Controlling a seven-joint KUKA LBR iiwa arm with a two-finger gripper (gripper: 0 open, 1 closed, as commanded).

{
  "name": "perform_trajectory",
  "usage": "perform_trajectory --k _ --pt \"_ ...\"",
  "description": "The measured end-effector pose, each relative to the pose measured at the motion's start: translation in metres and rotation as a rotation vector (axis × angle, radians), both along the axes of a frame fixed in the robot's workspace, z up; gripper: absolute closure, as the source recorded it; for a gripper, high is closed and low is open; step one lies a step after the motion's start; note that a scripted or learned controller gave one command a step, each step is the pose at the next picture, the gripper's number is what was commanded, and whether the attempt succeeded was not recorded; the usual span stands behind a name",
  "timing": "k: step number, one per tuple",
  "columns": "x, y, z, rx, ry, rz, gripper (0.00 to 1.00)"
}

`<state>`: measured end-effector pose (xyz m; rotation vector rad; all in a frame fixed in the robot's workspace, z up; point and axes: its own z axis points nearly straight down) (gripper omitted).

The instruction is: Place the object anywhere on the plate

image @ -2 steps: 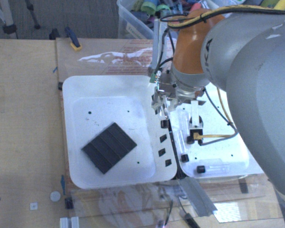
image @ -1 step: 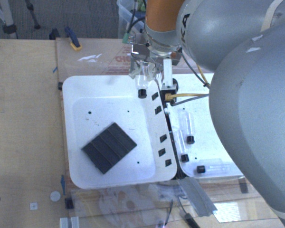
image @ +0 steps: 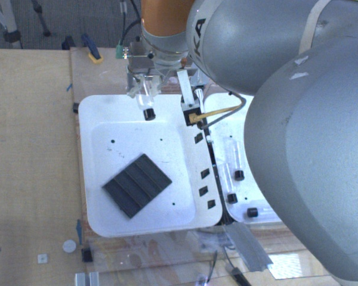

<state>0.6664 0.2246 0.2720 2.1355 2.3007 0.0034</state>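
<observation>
Plainly, little of the task looks done. At the left, the pale wooden bench (image: 30, 159) is matte and bare-grained. On it sits the left bin (image: 92, 213), a shallow tray of smooth white plastic with rounded corners and a few dark specks on its floor. A dark grey slab (image: 137, 185) lies flat in it, turned at a slant: rectangular, dull, with ribs along its length. It is the only flat thing that might serve as the plate, and nothing rests on it; I cannot pick out a separate object to place.

Just above the bin's far rim hangs the gripper (image: 144, 103), glassy and translucent with a small black tip, well apart from the slab. Whether it is spread or pressed together I cannot tell, and nothing is visibly held. Rightward, the right bin (image: 238, 130) holds small black knobs, under the glossy grey arm (image: 286, 70) with its orange band
</observation>
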Motion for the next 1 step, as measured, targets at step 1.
perform_trajectory --k 1 --pt "-0.0152 -0.0044 0.1417 -0.001 0.002 0.124 1.00"
